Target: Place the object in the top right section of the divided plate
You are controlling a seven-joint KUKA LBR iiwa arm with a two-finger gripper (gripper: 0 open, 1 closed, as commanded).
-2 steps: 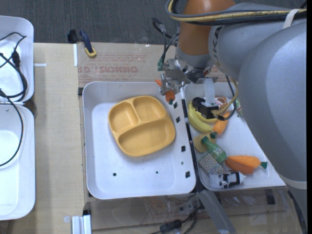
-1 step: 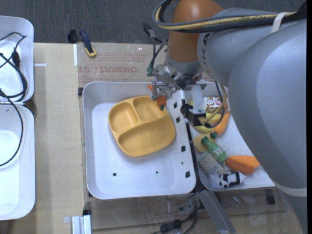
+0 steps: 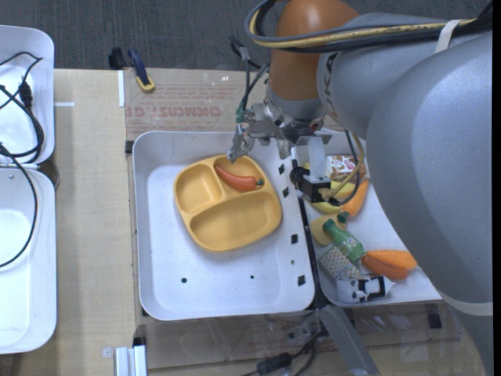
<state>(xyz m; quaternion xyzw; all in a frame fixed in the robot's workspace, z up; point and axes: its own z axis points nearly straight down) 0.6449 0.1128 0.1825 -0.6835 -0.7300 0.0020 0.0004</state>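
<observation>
A yellow divided plate [image 3: 227, 225] lies in the white bin [image 3: 156, 233] at the middle of the view. A red chili pepper [image 3: 239, 179] with a green stem lies flat in the plate's top right section. My gripper [image 3: 236, 149] hangs just above the far rim of that section, close over the pepper's left end. The arm's orange band and grey body cover the upper right of the view. Whether the gripper touches the pepper is unclear.
The right bin [image 3: 407, 288] holds several items: a yellow banana [image 3: 333, 202], an orange carrot [image 3: 389, 262], a green bottle [image 3: 344, 241] and a snack packet [image 3: 342, 165]. A blue and yellow clamp [image 3: 139, 69] lies on the bench behind. Black cables [image 3: 27, 124] cross the white unit at left.
</observation>
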